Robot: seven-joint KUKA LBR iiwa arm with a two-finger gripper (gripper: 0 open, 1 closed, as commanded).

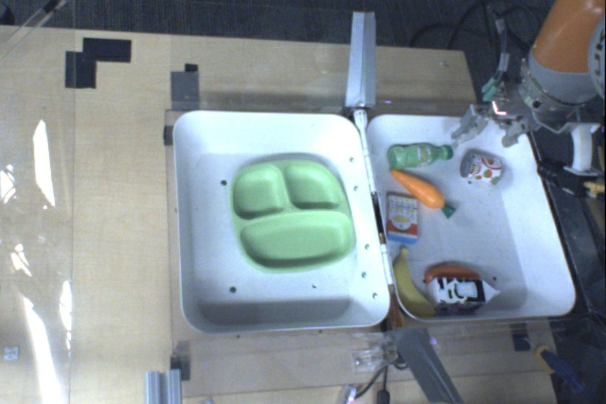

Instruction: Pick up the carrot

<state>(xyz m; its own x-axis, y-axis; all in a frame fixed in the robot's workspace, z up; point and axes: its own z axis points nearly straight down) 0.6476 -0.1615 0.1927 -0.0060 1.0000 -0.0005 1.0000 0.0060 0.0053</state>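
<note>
The orange tapered carrot (418,188) lies in the right white bin (530,246), wedged between a green plastic bottle (418,153) at its 12 o'clock and a small red-and-white carton (402,216) at 7 o'clock, so a descending grasp could catch either neighbour instead. The metal two-finger gripper (492,121), spread open and holding nothing, hovers at the carrot's 2 o'clock, well apart, near a small round printed container (482,167).

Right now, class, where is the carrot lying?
The carrot lies in the right bin, toward its upper left, just below the green bottle and above the small carton.
</note>
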